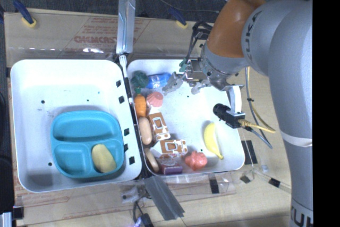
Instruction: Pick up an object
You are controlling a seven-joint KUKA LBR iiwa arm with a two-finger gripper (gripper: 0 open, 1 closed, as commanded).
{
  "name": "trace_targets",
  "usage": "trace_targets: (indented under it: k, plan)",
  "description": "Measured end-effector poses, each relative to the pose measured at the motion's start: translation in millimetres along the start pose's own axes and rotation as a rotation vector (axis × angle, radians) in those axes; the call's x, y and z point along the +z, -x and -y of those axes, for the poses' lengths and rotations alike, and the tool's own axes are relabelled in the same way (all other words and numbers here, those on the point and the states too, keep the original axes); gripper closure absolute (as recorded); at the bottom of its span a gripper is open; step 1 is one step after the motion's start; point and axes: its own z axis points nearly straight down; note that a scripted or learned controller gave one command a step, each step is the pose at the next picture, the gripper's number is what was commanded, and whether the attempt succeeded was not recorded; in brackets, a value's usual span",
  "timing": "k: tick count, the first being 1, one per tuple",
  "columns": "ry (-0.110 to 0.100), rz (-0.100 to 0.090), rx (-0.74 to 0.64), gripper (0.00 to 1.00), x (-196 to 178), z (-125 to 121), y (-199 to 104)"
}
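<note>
My gripper [184, 85] hangs over the back of the right bin [232, 159], its two fingers spread open with bare white floor between them. Just left of it lie a blue object [158, 81] and a dark green one [139, 80]. A pink round piece [154, 99] and an orange carrot [139, 106] sit a little nearer the front. A banana [212, 139] lies at the right, and a pink-red fruit [195, 159] at the front.
Along the right bin's left wall lie a bread roll [144, 131], two gingerbread-like pieces [158, 124] [173, 146] and a purple item [171, 169]. The left bin [32, 82] holds a blue divided tray [79, 135] with a yellow potato [104, 158]. A metal divider [125, 24] stands between the bins.
</note>
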Motion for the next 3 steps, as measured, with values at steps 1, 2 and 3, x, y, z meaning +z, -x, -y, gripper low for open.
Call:
trace_targets:
  k: [1, 2, 3]
  plan:
    - [0.0, 0.002, -0.042, 0.0, 8, 21, 77]
    - [0.003, 0.002, -0.018, 0.0, -13, 7, 95]
    - [-0.005, -0.002, -0.029, 0.0, 71, 80, 95]
